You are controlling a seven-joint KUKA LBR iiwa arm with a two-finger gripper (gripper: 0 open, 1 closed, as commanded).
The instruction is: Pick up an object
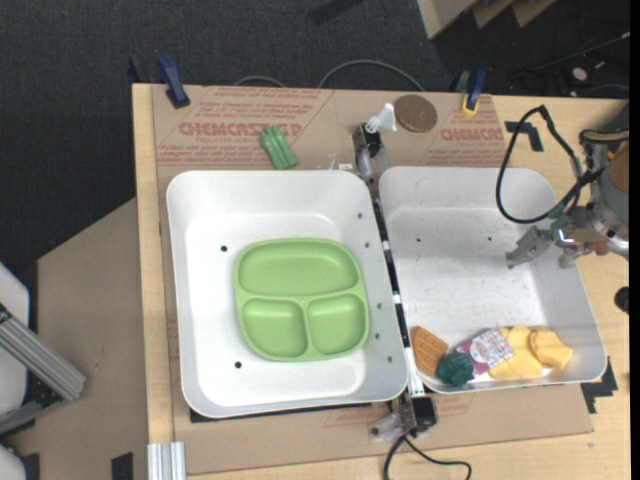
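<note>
Here the gripper [545, 246] hangs at the right side of the right bin [440, 193], reaching in from the edge of the view on the grey arm [608, 183], with a black cable [512, 173] looping up and over just to its left. Its two metal fingers [522, 253] point leftward over the bin floor, but they are small and partly merged with the wrist hardware, so how far apart they stand cannot be told; nothing can be seen between them. Below the gripper, well apart from it along the bin's near wall, lies a cluster of small objects: yellow pieces [535, 351] almost directly beneath it, a pink and white wrapped item [489, 347] touching them on the left, then a dark green lump [456, 369], and farthest left a tan waffle-like piece [429, 347] resting against the bin's corner. Far to the gripper's left, across the divide between the bins, the left bin [200, 208] holds a light green divided plate [300, 298] with three compartments, lying flat near its middle. Up and to the left of the gripper, outside the bins on the cardboard-covered bench [230, 123], a green ridged object [279, 148] lies beside the printed lettering, and a round brown disc [416, 114] sits nearer, just beyond the right bin's far rim.
</note>
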